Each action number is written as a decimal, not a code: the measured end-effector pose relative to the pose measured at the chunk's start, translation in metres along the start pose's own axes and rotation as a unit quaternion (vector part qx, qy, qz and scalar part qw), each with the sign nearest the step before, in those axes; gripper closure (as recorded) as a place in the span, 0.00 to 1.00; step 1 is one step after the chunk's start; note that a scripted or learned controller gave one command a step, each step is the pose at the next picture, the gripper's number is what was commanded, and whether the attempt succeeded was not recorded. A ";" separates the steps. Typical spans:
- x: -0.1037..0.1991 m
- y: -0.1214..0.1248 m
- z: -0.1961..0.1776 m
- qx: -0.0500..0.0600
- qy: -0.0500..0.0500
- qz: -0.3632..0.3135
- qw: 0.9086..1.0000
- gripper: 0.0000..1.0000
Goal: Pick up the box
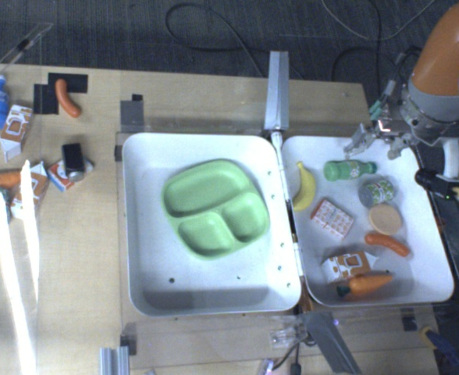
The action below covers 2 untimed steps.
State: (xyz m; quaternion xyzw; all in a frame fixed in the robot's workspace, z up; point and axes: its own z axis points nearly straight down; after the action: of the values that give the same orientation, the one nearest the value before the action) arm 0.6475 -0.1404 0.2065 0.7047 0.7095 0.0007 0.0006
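One bin [136, 233] holds a green tray [214, 208] (right bin [440, 280]: box [332, 219]).

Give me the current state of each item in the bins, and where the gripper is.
gripper: above right bin's far edge, holding nothing visible
box: lying flat, untouched
green bottle: on its side
banana: lying by the divider
green tray: right way up in left bin
carton: lying against carrot
sausage: lying flat

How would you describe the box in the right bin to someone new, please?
Look in the right bin, just right of the banana. The box lies flat there, tilted: the only pale pink rectangle with a grid pattern, unlike the carton below.
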 end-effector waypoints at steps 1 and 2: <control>-0.054 0.012 -0.071 -0.002 -0.001 0.029 1.000 0.00; 0.013 -0.054 0.031 0.001 0.000 -0.037 0.999 0.00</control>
State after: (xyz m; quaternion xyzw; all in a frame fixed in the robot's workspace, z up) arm 0.5934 -0.1281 0.1757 0.6779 0.7351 0.0003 0.0000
